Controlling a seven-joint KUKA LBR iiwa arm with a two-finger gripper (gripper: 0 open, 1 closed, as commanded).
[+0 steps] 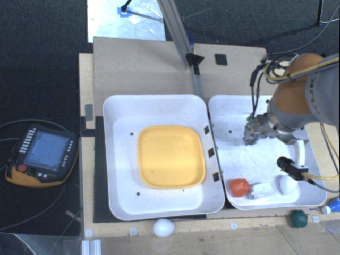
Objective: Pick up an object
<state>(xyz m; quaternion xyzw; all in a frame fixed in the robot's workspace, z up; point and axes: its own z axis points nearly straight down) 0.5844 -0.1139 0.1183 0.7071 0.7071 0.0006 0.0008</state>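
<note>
In the right bin, my gripper hangs low over the upper left part of the floor, on the grey arm with its orange band. A red object lies at the near edge of that bin. Beside it rests a small white object, and a rounded white piece sits further right. All three are apart from the gripper, toward the near side. A square yellow plate takes up the middle of the left bin.
A white egg and a green ball lie on the bench in front of the bins. A teach pendant sits on the floor at far left. A grey pole slants up behind the bins.
</note>
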